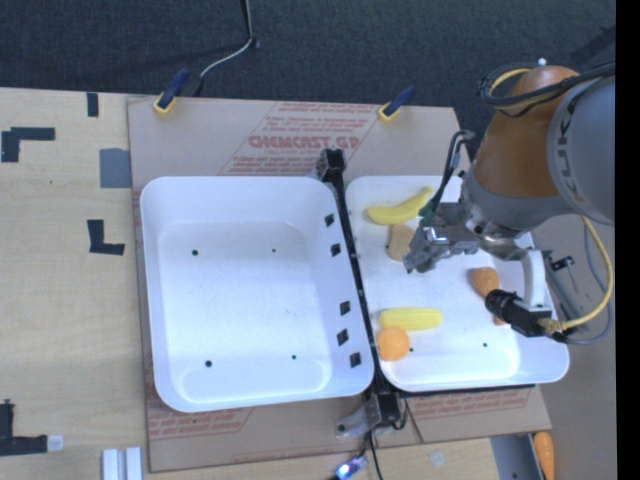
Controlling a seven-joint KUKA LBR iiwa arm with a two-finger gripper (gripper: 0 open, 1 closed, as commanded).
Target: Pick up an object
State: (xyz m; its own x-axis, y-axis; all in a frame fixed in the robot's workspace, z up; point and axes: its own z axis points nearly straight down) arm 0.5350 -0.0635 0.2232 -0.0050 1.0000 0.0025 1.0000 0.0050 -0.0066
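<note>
Gripper [418, 258], finger spread impossible to tell, hangs over a tan block [401, 241] at the banana's [398, 209] six o'clock; next, descend and close.

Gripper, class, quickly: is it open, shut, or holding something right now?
Gripper: cannot be told; it is over the right bin, beside the banana.

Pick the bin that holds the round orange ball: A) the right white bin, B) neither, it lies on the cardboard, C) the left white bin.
A: the round orange ball lies in the right white bin, near its front left corner beside a yellow corn cob.
</note>
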